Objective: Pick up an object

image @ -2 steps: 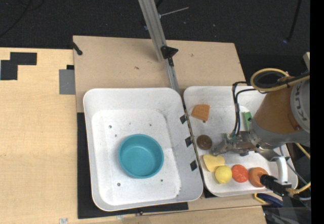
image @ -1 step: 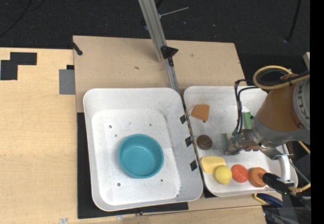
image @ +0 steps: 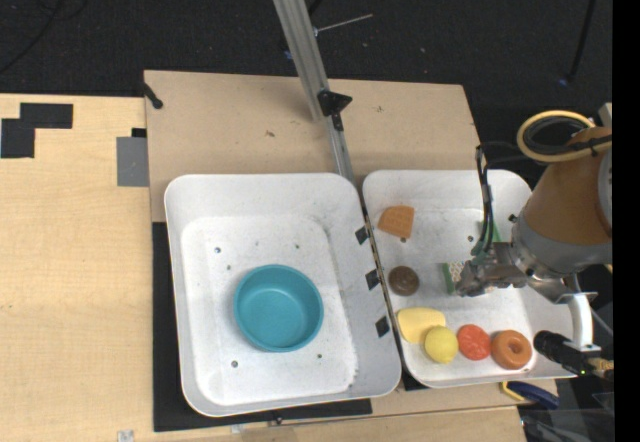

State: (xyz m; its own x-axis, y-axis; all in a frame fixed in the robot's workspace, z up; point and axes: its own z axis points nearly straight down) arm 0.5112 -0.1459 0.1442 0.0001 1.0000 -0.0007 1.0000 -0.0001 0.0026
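1. Nearest the camera, a row of small play-food pieces lies along the front wall of the right bin (image: 445, 192): a ringed doughnut (image: 512, 349), a red tomato-like ball (image: 473, 342), a yellow lemon-like ball (image: 440, 344) and a pale yellow wedge (image: 419, 321) touching it. All look light, rigid and smooth-skinned. The round ones would likely roll or squirt out of a pinch unless taken squarely across the middle. The doughnut lies flat, so its rim offers the surest hold.

2. The wedge has a long axis running roughly left to right across the bin. A grip across its short width seems best.

3. Next back, a brown round piece (image: 404, 280) sits just beside the bin's left wall. That closeness could crowd one finger.

4. The hand (image: 468, 278) hangs low over the middle of the right bin, near the brown piece but apart from it. Its parts blur into dark and green shapes, so I cannot tell whether it is parted or closed, and nothing visibly sits in it.

5. Farther back, an orange wedge (image: 397, 221) lies alone, its point towards the bin's front right. With free space all round, it looks the easiest target.

6. In the left bin (image: 200, 205), a teal bowl (image: 279, 306) stands upright; stiff, and graspable by its rim.
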